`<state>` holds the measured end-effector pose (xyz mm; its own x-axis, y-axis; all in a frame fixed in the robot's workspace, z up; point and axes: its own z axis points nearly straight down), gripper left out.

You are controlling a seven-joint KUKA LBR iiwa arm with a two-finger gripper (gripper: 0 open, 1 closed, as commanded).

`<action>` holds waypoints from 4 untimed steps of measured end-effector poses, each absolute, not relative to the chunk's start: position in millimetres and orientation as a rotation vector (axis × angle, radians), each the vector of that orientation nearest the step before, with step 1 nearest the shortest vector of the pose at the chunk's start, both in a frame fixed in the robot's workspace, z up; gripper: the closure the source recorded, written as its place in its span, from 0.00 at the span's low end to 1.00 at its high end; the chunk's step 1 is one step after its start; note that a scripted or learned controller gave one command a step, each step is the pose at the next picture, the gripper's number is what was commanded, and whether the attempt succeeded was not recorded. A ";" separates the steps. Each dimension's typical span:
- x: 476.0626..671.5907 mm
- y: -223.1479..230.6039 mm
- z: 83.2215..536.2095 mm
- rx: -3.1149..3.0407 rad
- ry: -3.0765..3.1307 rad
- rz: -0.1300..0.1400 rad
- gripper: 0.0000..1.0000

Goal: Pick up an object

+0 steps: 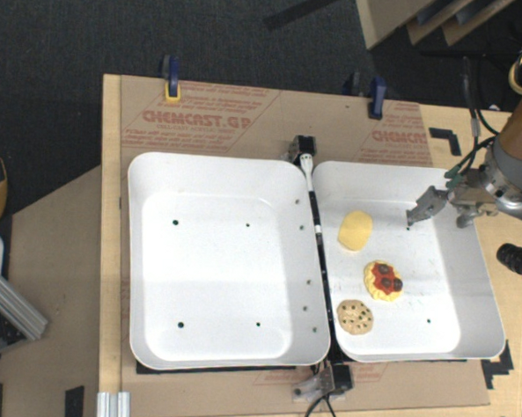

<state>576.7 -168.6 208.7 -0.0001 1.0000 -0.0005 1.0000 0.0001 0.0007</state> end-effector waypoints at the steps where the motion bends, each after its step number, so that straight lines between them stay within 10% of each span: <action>1: 556.2 -212.0 79.1 2.229 2.222 -0.001 0.00; 2: 558.7 -211.3 95.6 2.220 2.218 0.001 1.00; 3: 492.6 -210.4 83.6 2.231 2.223 -0.005 1.00; 4: 487.0 -105.4 214.7 2.203 2.230 0.017 1.00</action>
